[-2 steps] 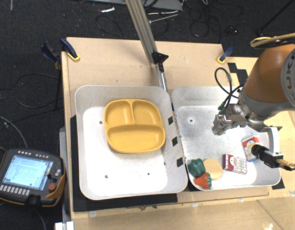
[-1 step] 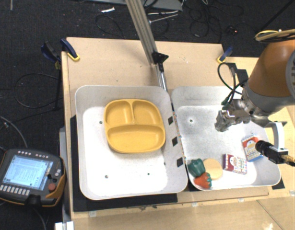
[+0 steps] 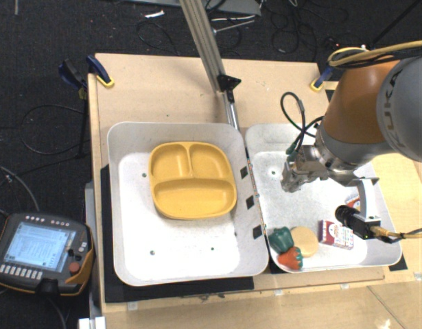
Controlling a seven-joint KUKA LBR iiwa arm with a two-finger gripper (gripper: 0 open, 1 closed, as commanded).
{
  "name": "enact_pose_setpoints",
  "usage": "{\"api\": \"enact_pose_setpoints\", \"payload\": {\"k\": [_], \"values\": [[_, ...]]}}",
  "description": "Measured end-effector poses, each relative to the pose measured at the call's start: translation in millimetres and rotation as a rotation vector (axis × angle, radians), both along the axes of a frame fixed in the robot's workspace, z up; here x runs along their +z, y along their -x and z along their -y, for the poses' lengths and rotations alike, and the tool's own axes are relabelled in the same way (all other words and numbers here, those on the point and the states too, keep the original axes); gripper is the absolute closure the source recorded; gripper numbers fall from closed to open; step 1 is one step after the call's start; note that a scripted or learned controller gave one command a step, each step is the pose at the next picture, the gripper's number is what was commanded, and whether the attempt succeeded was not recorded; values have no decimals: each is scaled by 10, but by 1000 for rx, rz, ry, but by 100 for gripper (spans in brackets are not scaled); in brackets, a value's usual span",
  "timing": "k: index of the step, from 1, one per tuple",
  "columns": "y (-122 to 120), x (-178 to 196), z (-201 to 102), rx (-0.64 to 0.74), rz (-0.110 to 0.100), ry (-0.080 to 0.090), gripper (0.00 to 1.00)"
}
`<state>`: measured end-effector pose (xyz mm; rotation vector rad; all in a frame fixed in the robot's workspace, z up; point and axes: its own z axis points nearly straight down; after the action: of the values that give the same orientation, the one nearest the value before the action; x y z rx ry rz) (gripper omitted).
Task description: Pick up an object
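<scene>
My gripper (image 3: 291, 181) hangs over the middle of the right bin (image 3: 265, 157), pointing down, with bare white floor beneath it and nothing seen between its fingers. Along that bin's front edge lie a green pepper (image 3: 280, 238), a red toy piece (image 3: 290, 258) just in front of it, a pale yellow round piece (image 3: 305, 240) and a small red and white box (image 3: 335, 234). All of these lie nearer the front than the gripper. A yellow divided plate (image 3: 192, 179) rests in the left bin (image 3: 128, 204).
A slanted metal pole (image 3: 204, 36) runs from the top down to the seam between the bins. A teach pendant (image 3: 40, 251) lies on the floor at lower left. Blue and yellow clamps (image 3: 95, 69) grip the bench's back corners. Cables trail from the wrist.
</scene>
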<state>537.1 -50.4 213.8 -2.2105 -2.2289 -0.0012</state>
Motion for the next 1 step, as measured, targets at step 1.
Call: {"api": "enact_pose_setpoints", "payload": {"k": [1], "values": [[79, -59, -547, 0, -1, 0, 100]]}}
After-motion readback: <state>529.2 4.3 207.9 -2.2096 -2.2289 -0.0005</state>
